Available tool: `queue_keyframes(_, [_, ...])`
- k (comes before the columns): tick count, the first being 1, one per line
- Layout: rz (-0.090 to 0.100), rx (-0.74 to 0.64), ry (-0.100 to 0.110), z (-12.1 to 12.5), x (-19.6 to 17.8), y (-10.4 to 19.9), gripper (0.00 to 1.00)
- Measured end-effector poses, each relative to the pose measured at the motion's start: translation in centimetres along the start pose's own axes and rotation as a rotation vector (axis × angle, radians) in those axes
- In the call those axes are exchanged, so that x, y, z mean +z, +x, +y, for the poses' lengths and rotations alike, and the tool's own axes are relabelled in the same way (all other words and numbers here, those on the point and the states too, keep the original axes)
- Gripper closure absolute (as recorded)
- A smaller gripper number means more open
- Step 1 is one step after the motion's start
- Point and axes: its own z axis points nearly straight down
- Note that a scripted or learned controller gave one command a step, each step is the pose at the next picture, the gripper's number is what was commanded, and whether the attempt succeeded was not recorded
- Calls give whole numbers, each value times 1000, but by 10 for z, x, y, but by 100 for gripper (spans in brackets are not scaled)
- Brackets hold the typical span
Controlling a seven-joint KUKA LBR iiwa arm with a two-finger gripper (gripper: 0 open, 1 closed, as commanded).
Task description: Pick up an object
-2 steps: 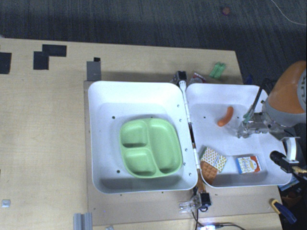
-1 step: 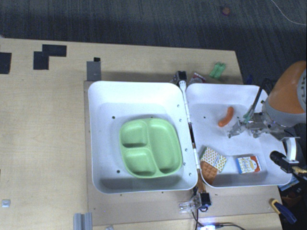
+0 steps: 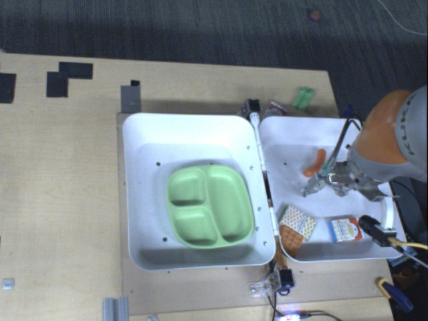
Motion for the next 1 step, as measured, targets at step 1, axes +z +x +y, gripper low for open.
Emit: queue_keyframes(1, [-1,-3,-6,2,-12,0,100])
